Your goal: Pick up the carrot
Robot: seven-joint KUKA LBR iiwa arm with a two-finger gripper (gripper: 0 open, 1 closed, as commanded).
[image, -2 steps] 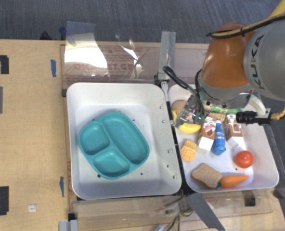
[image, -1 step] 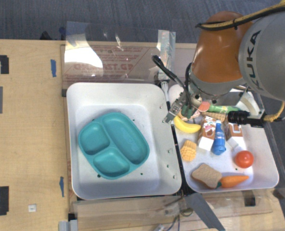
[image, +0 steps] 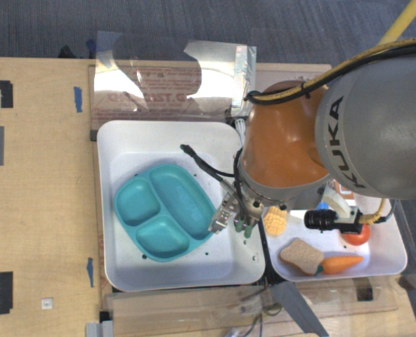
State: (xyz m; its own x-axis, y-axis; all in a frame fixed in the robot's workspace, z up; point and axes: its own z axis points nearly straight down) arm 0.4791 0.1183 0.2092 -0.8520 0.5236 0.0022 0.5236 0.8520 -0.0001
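- The carrot (image: 342,263) is seen lying on the floor of the right bin (image: 398,262), near its front edge, just beside a brown bread-like piece (image: 301,256) and close to a red item (image: 356,234).
- The gripper (image: 230,218) is placed over the left bin (image: 171,276), at the right rim of a teal divided plate (image: 164,210), well apart from the carrot.
- Whether the claw is open or closed cannot be told; nothing is seen held in it.
- The carrot is judged not yet picked up: it rests in the bin, untouched.
- A yellow corn-like piece (image: 275,220) lies between the gripper and the carrot.
- What is left, as judged: the gripper is to be brought across to the right bin, lowered over the carrot, closed on it and raised.
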